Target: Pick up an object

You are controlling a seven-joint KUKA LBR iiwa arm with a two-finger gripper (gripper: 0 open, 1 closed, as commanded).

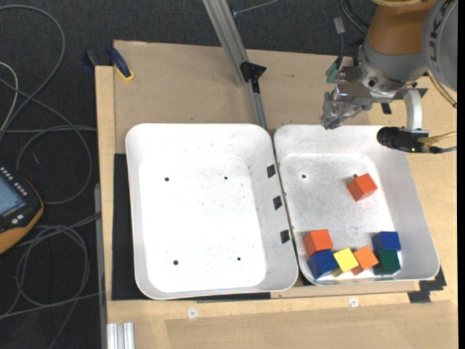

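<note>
While hanging above the far rim of the right bin point(418, 217), gripper point(333, 122) carries nothing; finger spread too blurred to tell. Orange block point(362, 187) alone near the bin's middle, tilted, well apart from the rest. Clustered at the near edge: orange cube point(317, 241), blue cube point(322, 263), yellow cube point(346, 259), small orange cube point(366, 257), blue block point(386, 241), green block point(389, 262). Left bin point(145, 144) alongside, touching.

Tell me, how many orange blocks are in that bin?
3. One orange block sits alone mid-bin; another and a third lie in the cluster along the right bin's near edge.
</note>
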